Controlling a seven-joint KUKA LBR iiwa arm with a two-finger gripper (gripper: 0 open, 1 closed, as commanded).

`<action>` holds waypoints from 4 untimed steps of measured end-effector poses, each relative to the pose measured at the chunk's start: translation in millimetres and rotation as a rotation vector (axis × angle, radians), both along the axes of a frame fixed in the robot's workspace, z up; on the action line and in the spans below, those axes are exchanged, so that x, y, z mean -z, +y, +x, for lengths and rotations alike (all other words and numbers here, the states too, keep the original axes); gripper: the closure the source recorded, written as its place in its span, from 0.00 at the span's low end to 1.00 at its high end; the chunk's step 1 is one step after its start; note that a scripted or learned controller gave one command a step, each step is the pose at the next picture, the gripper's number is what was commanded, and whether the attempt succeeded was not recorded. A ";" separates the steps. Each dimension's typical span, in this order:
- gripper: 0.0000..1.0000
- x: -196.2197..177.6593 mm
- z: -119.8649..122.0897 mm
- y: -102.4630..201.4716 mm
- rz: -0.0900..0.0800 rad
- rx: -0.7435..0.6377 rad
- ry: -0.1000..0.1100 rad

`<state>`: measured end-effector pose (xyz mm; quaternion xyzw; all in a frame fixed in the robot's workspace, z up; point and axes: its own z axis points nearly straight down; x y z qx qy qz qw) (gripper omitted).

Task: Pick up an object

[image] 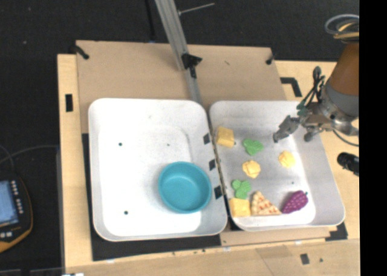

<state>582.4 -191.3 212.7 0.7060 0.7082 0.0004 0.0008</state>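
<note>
1. The likeliest target, in our judgement, is the small yellow piece (pixel 286 159), lying in the right bin (pixel 326 208) just below the gripper (pixel 294 130) and nearest to it of all the pieces.
2. The gripper hangs over the upper right part of that bin. We see its two fingers spread apart, one reaching toward the bin's middle and one nearer the wrist, with nothing between them.
3. Farther from the tool, toward the bin's centre, lie a green leaf-like piece (pixel 253 146) and a pale yellow lump (pixel 251 168). A yellow block (pixel 225 137) sits beyond them at the bin's far wall.
4. Below the tool, along the bin's near edge, we find a purple grape bunch (pixel 294 201), a pizza-like wedge (pixel 263 204), a second yellow block (pixel 239 207) and a green piece (pixel 241 187). The last three touch or nearly touch.
5. To do the step well, we suggest centring the open fingers over the isolated yellow piece, descending straight, and closing only when both fingers flank it. The crowded cluster is best avoided.
6. Well beyond the tool, the left bin (pixel 121 123) holds a blue bowl (pixel 184 186).
</note>
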 end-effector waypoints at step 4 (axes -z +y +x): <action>1.00 89.7 -4.4 -12.8 -0.005 0.007 -0.009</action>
